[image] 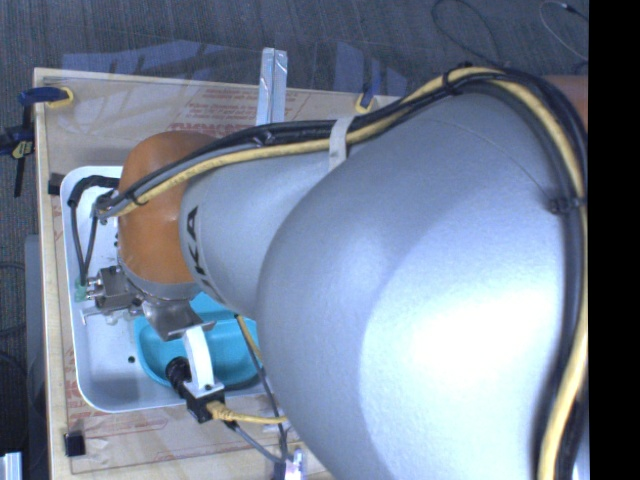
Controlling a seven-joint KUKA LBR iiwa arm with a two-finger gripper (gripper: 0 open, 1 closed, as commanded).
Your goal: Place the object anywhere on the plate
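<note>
Gripper (150,320) sits low over the left white bin (100,388), mostly hidden under the orange wrist band (155,208) and the grey arm (400,298). Whether it is parted or closed, cannot tell; whether anything sits in it, cannot tell either.

Plate (225,353): blue, shallow, lying flat in the left bin. Its near-left arc shows beneath the wrist hardware; the rest runs under the arm.

Object to be placed: not identifiable from this angle. The arm covers most of both bins, so its position is unknown, and it may be under the wrist or held out of sight.

Handling, judged not seen:
- Object unknown, so weight, stiffness and grip point cannot be called. A small bin item is likely light; treat as possibly slippery until it is seen.
- Plate looks like smooth rigid plastic, probably light, and could skid or tip on the bin floor if a finger bears on its rim. Release over the middle, not the raised edge.

Yellow and black cables (300,138) run along the arm down to the wrist, slack near the bin's front edge; a snag risk close to the plate.
</note>
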